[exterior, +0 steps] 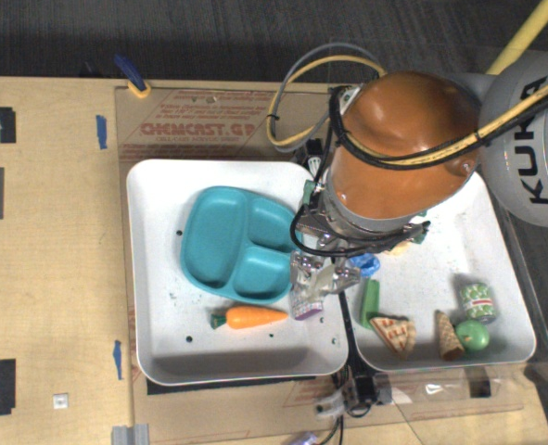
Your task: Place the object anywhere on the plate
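At the centre of the frame, just right of the plate's lower corner: the gripper [309, 290], low over the left bin [153, 248], with a small purple object [307, 310] at its tip. Cannot tell whether clamped on that object or merely poised over it, since it is blurred and half hidden under the bulky orange wrist. Probably mid-carry toward the teal plate [236, 244], which lies in the upper middle of the left bin, just left of the gripper. To do this well: travel left and a little up the frame until squarely over one of the plate's compartments, come down close, then let go. Avoid releasing over the raised rim, where a small piece could tip back onto the bin floor. Below the plate, an orange carrot [250, 318], near the purple object but off the likely path. In the right bin [440, 267]: a blue piece [366, 265] beside the gripper, a green stick [372, 297], two wedge toys [392, 332], a green ball [474, 337] and a striped green piece [477, 297] — none in the way. Only the plate's near rim to clear.
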